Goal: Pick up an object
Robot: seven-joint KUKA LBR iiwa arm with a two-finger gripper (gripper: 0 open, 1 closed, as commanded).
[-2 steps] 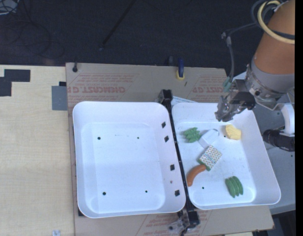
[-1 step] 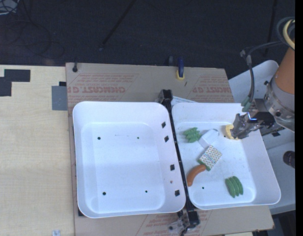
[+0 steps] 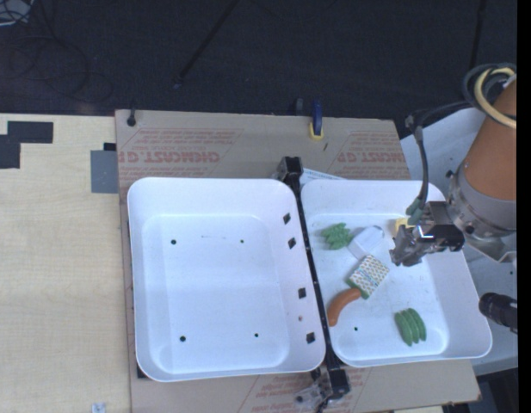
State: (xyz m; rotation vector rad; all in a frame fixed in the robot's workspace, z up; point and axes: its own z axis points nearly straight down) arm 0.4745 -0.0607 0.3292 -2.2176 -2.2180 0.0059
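Observation:
My gripper (image 3: pixel 406 251) hangs over the right part of the right bin (image 3: pixel 459 274), reaching in from the right. Just left of and below it lies a small patterned block (image 3: pixel 369 275) with a white piece (image 3: pixel 366 242) beside it. An orange carrot-like toy (image 3: pixel 342 305) lies below the block, near the bin's left wall. A green leafy toy (image 3: pixel 336 236) sits at the upper left of this bin, and a green pod (image 3: pixel 410 326) near its front. A small yellow thing (image 3: pixel 398 226) shows just above the gripper, partly hidden. Nothing is visibly held.
The left bin (image 3: pixel 140 274) stands beside the right one, with a black clip strip (image 3: pixel 301 265) along the shared edge. Both rest on a cardboard sheet (image 3: pixel 205 149). The arm's grey body and cables (image 3: pixel 493 179) fill the right side.

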